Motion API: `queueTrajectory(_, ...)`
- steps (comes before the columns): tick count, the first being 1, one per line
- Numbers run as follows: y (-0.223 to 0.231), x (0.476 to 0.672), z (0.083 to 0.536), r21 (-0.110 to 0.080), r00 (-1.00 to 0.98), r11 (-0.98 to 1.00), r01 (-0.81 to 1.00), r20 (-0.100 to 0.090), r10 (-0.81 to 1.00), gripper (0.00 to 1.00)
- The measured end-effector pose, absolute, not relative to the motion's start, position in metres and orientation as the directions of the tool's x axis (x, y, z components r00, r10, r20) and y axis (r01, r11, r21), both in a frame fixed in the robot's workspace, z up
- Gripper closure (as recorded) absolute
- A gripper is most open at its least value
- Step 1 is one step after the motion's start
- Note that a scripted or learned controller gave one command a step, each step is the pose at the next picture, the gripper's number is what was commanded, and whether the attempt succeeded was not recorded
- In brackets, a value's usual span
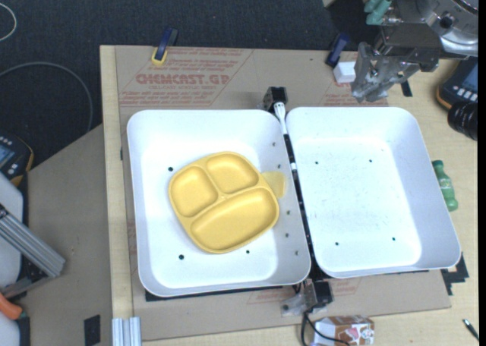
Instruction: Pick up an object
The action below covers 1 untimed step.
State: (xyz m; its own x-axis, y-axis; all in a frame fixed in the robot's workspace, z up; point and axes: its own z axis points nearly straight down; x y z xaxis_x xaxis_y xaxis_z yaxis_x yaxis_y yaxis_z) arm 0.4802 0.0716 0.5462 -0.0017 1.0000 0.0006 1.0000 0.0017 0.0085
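Note:
A yellow divided plate (223,202) with three compartments lies in the left white bin (152,139), a little right of its middle. A small pale yellow piece (275,183) pokes out from under the plate's right edge. My gripper (373,90) hangs at the upper right, above the far rim of the right white bin (425,185), well away from the plate. Its grey fingers (364,83) point down with nothing between them.
A black clamp (276,98) sits at the far end of the seam between the bins. Blue clips (163,45) hold the cardboard sheet at the back. A green object (445,185) lies just outside the right bin's right rim. Cables and devices crowd the right edge.

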Motion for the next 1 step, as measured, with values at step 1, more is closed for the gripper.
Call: queueTrajectory(1, 0.0781, 0.4784, 0.4411, -0.012, 0.001, -0.001, 1.000, -0.002, 1.000, 1.00)
